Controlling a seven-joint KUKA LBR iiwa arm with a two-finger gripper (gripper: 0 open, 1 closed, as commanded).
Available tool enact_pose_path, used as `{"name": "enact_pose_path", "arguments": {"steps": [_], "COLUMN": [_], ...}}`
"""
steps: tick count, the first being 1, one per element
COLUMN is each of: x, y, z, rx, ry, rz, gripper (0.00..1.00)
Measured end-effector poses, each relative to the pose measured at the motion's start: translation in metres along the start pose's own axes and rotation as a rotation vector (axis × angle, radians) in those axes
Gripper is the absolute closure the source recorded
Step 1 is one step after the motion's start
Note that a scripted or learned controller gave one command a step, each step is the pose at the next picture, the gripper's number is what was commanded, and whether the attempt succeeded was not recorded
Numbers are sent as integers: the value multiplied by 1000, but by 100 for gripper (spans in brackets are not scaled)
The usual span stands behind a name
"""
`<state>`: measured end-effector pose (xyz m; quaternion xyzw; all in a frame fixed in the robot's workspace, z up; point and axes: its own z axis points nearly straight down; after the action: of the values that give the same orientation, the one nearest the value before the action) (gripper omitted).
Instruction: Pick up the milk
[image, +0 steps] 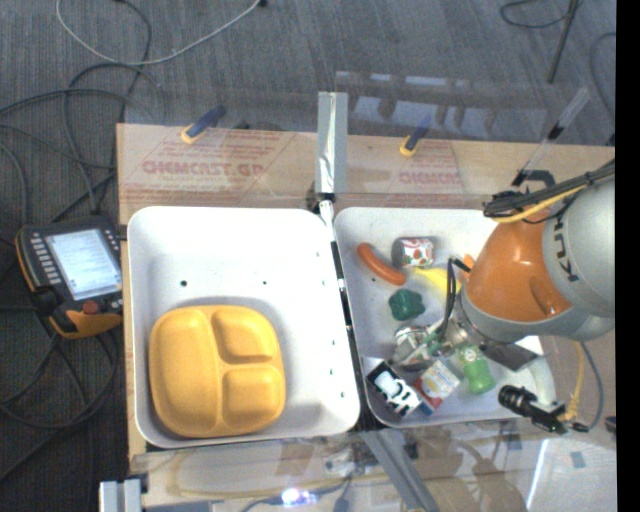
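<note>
The milk looks like the small white carton with red and blue print (440, 381), lying on its side near the front of the right bin (352, 300). My gripper (425, 344) hangs low over the middle of that bin, just behind and slightly left of the carton, among the toys. The grey arm with its orange band (510, 275) covers the bin's right part. Whether the gripper touches the carton is unclear.
The right bin also holds a black-and-white box (393, 390), a green toy (479, 375), a dark green piece (404, 303), a yellow piece (433, 280), a sausage (381, 263) and a small can (415, 250). A yellow divided tray (217, 370) lies in the left bin (200, 240).
</note>
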<state>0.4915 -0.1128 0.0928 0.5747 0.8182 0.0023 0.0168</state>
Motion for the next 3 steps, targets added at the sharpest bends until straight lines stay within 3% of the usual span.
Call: {"name": "enact_pose_path", "arguments": {"steps": [1,2,3], "x": [4,2,0], "y": [0,0,2], "z": [-8,-9,-1], "rx": [7,5,-4], "ry": [10,5,-4], "rz": [-5,-3,-127], "gripper": [100,0,0]}}
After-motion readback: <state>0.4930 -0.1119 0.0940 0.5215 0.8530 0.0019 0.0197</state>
